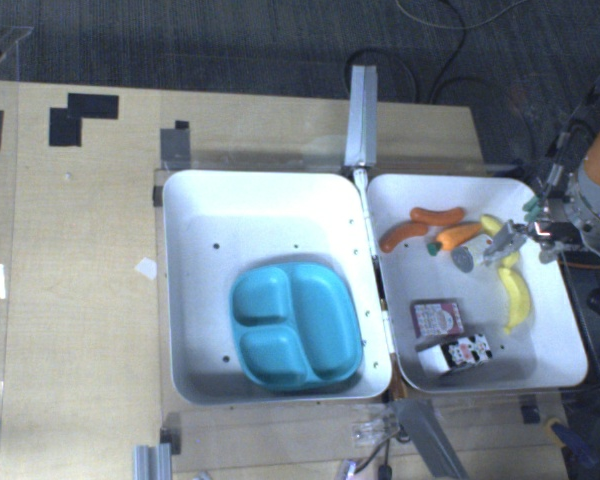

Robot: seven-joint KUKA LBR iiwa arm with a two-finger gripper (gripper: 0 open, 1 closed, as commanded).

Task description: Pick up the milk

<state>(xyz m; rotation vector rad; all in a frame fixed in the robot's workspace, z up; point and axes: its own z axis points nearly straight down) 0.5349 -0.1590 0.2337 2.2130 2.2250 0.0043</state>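
Two shallow white bins are set side by side on a pale wooden bench [80, 268]. A blue divided tray [295, 323] is seen in the left bin [195, 258]. The milk [467, 351] is found lying near the right bin's [565, 363] front wall, beside a small dark packet [436, 318]. The gripper [507, 241] is poised above a banana [515, 293]; whether it is released or clenched cannot be told.

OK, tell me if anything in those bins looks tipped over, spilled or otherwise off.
The milk carton lies on its side near the front of the right bin, beside a dark red box. No spill shows. The blue tray sits slightly askew in the left bin. Nothing looks damaged.
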